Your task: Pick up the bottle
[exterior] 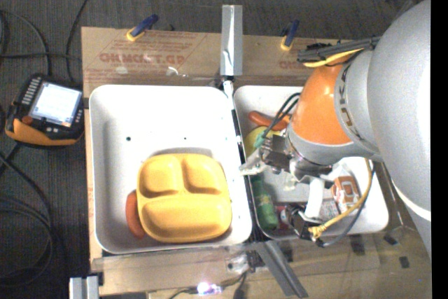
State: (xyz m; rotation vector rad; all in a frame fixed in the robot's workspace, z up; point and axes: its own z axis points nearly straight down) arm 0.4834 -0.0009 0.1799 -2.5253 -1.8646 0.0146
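Arm (329, 115) overhangs right bin (374, 217); gripper (269, 157) low by its left wall, jaw state: cannot tell. Green bottle (264, 203) lies along that wall; descend centred, close across its width.

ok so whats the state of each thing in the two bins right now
green bottle: lying on its side in the right bin, by the divider
yellow compartment tray: flat in the left bin, partly covering an orange object
gripper: low over the right bin, finger state hidden
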